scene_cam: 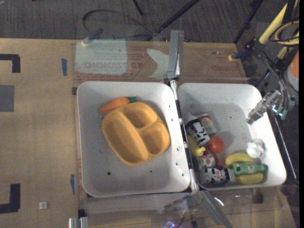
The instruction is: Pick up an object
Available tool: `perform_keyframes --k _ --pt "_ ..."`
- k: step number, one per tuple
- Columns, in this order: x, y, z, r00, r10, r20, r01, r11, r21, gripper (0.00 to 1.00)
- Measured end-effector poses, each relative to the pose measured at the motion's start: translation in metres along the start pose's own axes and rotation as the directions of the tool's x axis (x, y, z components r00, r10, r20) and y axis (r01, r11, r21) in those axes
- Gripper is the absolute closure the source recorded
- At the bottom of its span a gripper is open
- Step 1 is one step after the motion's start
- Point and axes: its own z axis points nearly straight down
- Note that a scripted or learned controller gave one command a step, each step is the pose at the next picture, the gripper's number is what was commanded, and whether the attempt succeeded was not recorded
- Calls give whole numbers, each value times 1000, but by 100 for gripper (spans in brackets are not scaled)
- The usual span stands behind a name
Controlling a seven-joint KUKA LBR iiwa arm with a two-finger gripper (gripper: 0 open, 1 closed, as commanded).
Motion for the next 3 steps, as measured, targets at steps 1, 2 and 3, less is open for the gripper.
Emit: perform_keyframes --k 1,2,3 --pt "-7 -1 -59 935 354 1 -354 935 1 100" --pt "58 -14 -17 985 173 -6 -173 985 4 100" --pt "-18 -54 -52 990 -140 2 140 990 1 100"
